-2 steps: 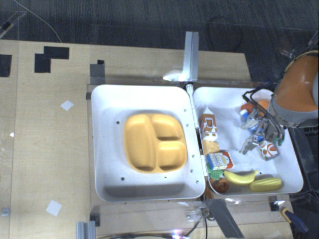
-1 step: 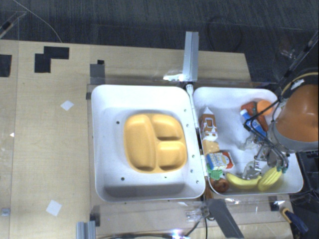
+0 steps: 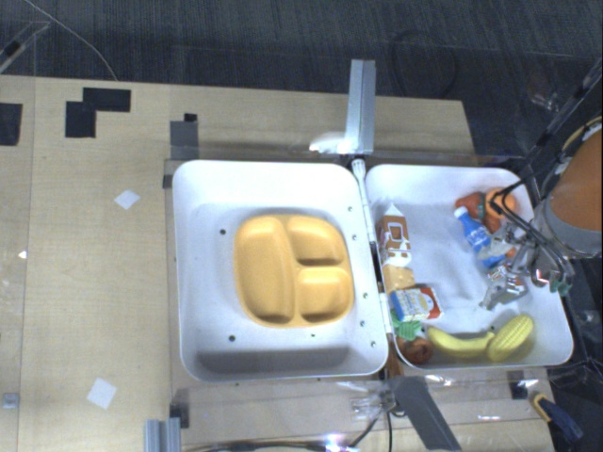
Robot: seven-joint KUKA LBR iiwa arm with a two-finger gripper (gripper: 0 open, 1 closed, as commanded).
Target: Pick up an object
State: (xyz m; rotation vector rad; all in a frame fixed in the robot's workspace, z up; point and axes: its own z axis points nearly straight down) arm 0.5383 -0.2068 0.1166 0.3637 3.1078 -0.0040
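My gripper (image 3: pixel 501 288) hangs above the banana (image 3: pixel 459 342); I cannot tell how wide it is. Banana seems light, soft, best grasped mid-body.

No legible text anywhere. Brown-and-white carton (image 3: pixel 396 238) in the right bin (image 3: pixel 443 179) carries large white printing, too blurred to read. Small pouch (image 3: pixel 415 303) below it has a printed label, also unreadable. Blue-and-white bottle (image 3: pixel 474 233) shows no decipherable marking. Black squares on the table (image 3: pixel 94 281) are plain patches, no characters.
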